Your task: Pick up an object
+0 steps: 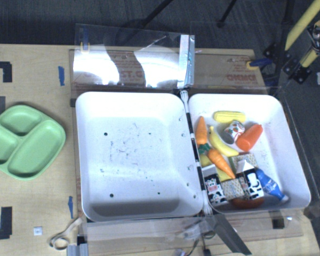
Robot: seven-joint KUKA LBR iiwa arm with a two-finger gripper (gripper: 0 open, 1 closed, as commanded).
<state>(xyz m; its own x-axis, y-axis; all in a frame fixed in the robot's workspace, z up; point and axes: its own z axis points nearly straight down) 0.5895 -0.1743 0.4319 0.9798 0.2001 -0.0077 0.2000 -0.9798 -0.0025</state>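
Right of centre, objects are crowding the right bin (288, 143); the orange carrot (222, 163) is lying diagonally, upper-left to lower-right. Gripper state: cannot tell.

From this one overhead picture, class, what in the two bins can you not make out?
- Right bin: the boxes overlap at its lower end, so their count and prints are unreadable.
- The banana is partly covered by a carrot.
- Left bin: its specks are too small to identify.
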